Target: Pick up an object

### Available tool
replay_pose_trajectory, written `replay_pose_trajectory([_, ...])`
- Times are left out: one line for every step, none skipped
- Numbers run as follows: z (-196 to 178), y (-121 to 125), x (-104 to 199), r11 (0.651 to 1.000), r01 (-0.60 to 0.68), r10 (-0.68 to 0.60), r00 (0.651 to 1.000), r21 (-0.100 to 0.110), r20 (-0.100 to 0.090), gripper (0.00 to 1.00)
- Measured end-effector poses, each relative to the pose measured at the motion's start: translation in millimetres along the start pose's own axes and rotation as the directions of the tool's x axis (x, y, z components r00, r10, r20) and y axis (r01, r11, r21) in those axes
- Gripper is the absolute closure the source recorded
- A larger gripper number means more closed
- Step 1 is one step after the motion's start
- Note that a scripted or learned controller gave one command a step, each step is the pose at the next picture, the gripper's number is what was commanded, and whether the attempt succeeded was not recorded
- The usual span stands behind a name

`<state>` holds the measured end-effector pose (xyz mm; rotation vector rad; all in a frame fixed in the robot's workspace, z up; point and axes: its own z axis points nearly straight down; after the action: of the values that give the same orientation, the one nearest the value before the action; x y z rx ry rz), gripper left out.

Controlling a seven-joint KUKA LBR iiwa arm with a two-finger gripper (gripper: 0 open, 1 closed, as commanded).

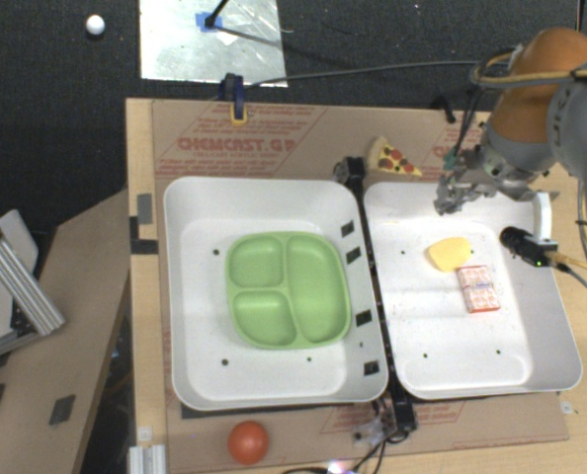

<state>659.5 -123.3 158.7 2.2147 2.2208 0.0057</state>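
Observation:
In the right white bin lie a yellow rounded piece and, just below and right of it, a small pink-and-white box. My gripper hangs over the far edge of that bin, up and slightly left of the yellow piece, apart from it. Nothing shows between its dark fingers. The grey arm with its orange band comes in from the upper right.
The left white bin holds a green divided tray. A toy pizza slice lies on the cardboard beyond the bins. An orange-red ball rests at the front edge. A blue clamp stands at the back.

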Motion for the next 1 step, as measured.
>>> replay_pose_trajectory([-46.8, 7.6, -4.2, 1.0, 0.001, -0.001, 1.0, -0.001, 0.0, 1.0])
